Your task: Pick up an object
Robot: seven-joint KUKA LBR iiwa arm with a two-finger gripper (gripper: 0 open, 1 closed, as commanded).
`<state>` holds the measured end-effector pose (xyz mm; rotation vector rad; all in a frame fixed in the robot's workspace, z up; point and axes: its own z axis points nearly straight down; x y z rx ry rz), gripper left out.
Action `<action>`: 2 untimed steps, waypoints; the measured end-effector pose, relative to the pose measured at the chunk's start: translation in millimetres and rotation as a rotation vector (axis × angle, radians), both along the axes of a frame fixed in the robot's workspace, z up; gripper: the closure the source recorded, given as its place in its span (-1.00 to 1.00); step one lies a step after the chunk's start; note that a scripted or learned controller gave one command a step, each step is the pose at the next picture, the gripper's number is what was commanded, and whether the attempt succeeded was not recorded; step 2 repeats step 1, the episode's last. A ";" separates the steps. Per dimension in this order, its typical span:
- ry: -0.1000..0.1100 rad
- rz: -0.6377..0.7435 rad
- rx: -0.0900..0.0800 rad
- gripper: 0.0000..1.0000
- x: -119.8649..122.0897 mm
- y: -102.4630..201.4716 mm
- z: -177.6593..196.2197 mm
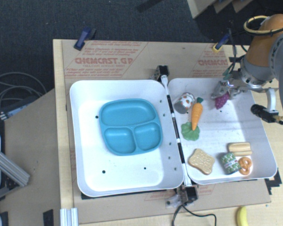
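Overhead, the tabletop carries two shallow white bins side by side. The left bin holds a blue divided plate, lying flat near its middle with its one large compartment toward the far side and two smaller ones toward the near side.

The right bin holds the loose items. A carrot lies near the bin's left wall, its long axis running nearly straight from far to near, the green top pointing to the far side and the tip resting on a green leafy piece. Just beside the carrot's top, on its left, sits a small white-and-brown toy. Near the front edge lie a slice of toast, a tan bread roll, a green-and-white piece and an orange pretzel, the last three close together.

The arm reaches in from the right at the bin's far corner. Its jaws point down and are closed on a small purple object, which hangs between them with its long axis tilted slightly, pointing down toward the bin floor, well apart from the carrot.

A yellow item lies on the tabletop in front of the right bin.
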<state>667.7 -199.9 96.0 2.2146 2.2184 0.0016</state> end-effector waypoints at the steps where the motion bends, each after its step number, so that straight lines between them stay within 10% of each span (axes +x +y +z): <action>1: 0.006 0.000 0.006 1.00 -23.6 80.1 30.7; 2: 0.006 0.000 0.006 1.00 -23.6 80.1 30.7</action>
